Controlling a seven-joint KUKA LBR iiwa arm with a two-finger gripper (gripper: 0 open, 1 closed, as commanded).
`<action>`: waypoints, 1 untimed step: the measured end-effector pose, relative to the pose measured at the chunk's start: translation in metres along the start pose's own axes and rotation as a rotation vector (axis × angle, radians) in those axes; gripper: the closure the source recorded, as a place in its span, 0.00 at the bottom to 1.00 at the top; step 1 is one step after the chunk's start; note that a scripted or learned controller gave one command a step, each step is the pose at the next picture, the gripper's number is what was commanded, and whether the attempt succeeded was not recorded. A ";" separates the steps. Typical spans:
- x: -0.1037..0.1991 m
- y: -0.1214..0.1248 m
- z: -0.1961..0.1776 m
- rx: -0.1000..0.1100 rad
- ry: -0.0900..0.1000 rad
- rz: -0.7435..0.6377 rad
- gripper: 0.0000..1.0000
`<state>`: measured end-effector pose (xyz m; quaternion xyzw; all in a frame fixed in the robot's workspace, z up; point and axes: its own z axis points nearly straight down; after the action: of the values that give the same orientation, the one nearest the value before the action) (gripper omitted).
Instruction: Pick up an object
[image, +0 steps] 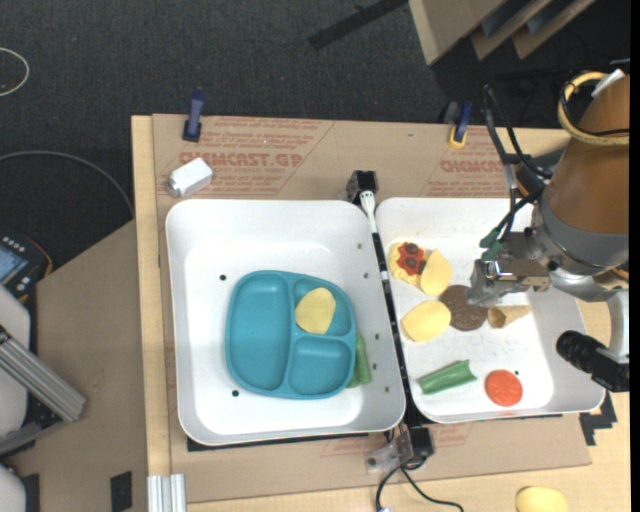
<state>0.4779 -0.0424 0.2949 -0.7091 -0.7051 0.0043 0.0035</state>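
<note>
The pincer (487, 292) is seen low in the right bin (455, 212), over a brown piece (463, 308) beside the yellow lemon (426, 321); its state cannot be told. Bare floor is left near the bin's front edge.

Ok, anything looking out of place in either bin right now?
One thing: a green piece is wedged between the teal divided plastic tray and the left white bin's wall, partly hidden under the tray's edge. The yellow slice sits properly in a tray compartment.

Teal divided plate (262, 340), pale yellow slice (316, 311), green pepper (445, 376), orange-red tomato (504, 388), white bins (190, 300)
</note>
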 end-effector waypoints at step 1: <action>0.042 0.001 -0.028 -0.015 0.002 -0.010 1.00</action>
<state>0.4799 0.0001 0.3226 -0.7055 -0.7087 -0.0019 -0.0012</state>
